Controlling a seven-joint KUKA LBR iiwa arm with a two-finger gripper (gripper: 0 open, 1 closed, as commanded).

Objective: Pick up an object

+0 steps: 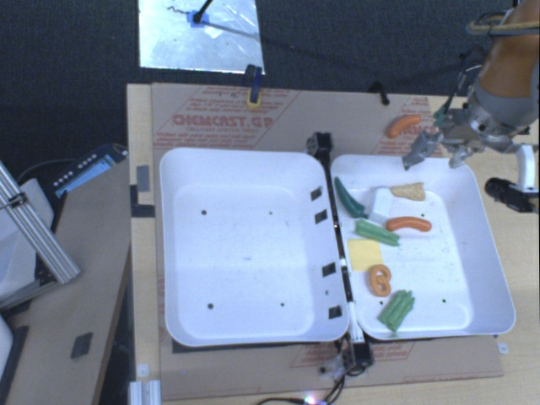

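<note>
Left bin (pixel 245 251) far left of end effector: no target. Right bin (pixel 472 251) below: cracker (pixel 408 191) just under end effector (pixel 439 152), sausage (pixel 408 224) lower. End effector spread, grasping nothing. Judgement: centre over cracker, descend straight, clench late.

A pale wooden worktop (pixel 506 226) fills the lower part of the scene, and a large sheet of brown cardboard printed with red lettering (pixel 219 118) lies flat on it. Beyond the worktop's far edge the floor is dark blue-grey carpet (pixel 354 24). A square shiny silver sheet (pixel 198 24) lies on that carpet at the upper left, catching bright light. At the cardboard's far edge stands a small blue and yellow clamp (pixel 253 87). To the left, a lower tan side surface (pixel 76 310) carries a ribbed aluminium bar (pixel 34 230) set at a slant and a dark device with a blue strip (pixel 84 169).
</note>
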